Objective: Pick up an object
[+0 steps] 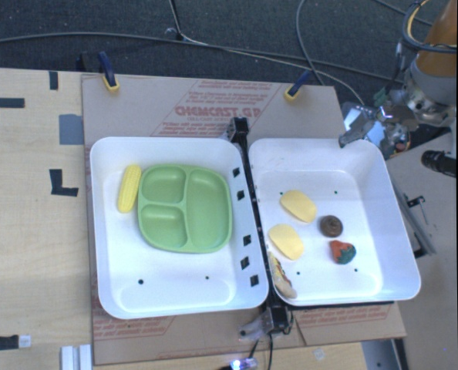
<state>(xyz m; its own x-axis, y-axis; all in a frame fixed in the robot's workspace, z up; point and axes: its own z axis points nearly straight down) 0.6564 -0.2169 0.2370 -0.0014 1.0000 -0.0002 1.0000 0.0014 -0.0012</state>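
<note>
**Arm parked off the corner, right bin has all the small stuff**

The gripper (358,129) sits at about 1 o'clock in the frame, just over the top right corner of the right bin (395,230), outside the bin floor. It's small and kind of blurry there, so there's no telling if the fingers are wide or narrow, and nothing is visibly between them. The arm (433,45) comes in from 2 o'clock, orange band up top.

Room-wise: the top half of the right bin is bare white, so there's open floor under the gripper's side. Everything in that bin bunches toward the middle and 7 o'clock. The two bins touch along a black-clipped seam down the centre, and they sit on a cardboard sheet (206,106) held by two blue-and-yellow clamps at 12 o'clock.

Right bin contents: a pale yellow piece (298,205) near the centre, a second yellow piece (287,242) just below it and closer to the seam, a round brown item (331,226) to its right, a small red and green thing (342,251) just beneath the brown one, and a tan-and-white object (281,277) jammed against the left wall at 7 o'clock. The yellow pieces are apart from each other.

Left bin (106,230): a green divided tray (186,208) fills the middle, with a yellow corn cob (129,188) lying right against its 9 o'clock edge. The bottom strip of that bin is bare.
</note>
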